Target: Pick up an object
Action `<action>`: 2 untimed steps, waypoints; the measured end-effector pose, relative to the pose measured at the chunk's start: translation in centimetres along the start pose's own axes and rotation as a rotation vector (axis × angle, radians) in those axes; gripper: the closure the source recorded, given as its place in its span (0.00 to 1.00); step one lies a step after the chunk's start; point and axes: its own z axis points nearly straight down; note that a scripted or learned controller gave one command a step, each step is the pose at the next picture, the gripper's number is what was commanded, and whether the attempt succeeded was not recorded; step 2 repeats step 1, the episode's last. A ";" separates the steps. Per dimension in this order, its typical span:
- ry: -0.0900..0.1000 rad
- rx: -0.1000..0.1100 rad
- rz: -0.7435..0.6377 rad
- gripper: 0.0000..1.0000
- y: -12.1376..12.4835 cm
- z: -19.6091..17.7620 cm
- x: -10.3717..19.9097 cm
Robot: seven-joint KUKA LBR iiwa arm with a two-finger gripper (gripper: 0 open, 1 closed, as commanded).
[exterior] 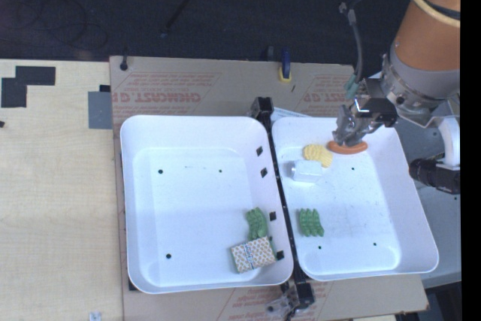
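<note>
**Claw low over the orange piece in the right bin**

From the camera above, the claw (350, 133) hung over the far edge of the right bin (406, 252). It was dark and small, so it was hard to tell if it was apart or together. A flat orange piece (350, 148) lay right under it, partly hidden. Whether the claw touched it could not be told.

Just beside the orange piece sat a yellow bumpy thing (318, 154), and next to that a small white block (306, 171) that almost melted into the white floor. A green bumpy thing (310, 222) lay well apart, nearer the front. The right side of that bin had lots of open room.

In the left bin (143, 207), another green piece (258, 222) and a speckled tan block (252, 254) crowded the near right corner by the wall. The arm (428, 26) was cut off at the top right. Both bins sat on the desk (52, 192).
</note>
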 end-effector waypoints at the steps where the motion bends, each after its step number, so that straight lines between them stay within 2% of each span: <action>1: 0.000 0.004 0.006 1.00 3.7 6.4 -3.3; 2: 0.000 0.004 0.006 1.00 3.7 6.4 -3.3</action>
